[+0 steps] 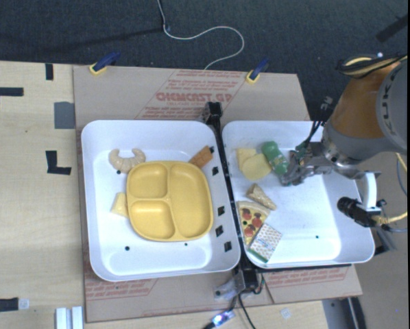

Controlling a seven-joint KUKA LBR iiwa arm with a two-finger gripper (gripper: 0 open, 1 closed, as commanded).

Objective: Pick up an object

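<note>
Two white bins on worktop. Right bin: tool low, beside green bottle; finger state cannot tell. Yellow block touches bottle; pizza slice and packet nearer front. Left bin: yellow divided plate, croissant.

Two white bins, one yellow plate.

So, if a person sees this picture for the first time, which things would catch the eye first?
Probably the big yellow divided plate, which lies in the middle of the left bin. Next comes the robot arm's gripper, low in the right bin beside a green object and a pale yellow piece. A slice of toy pizza lies nearer that bin's front.
</note>
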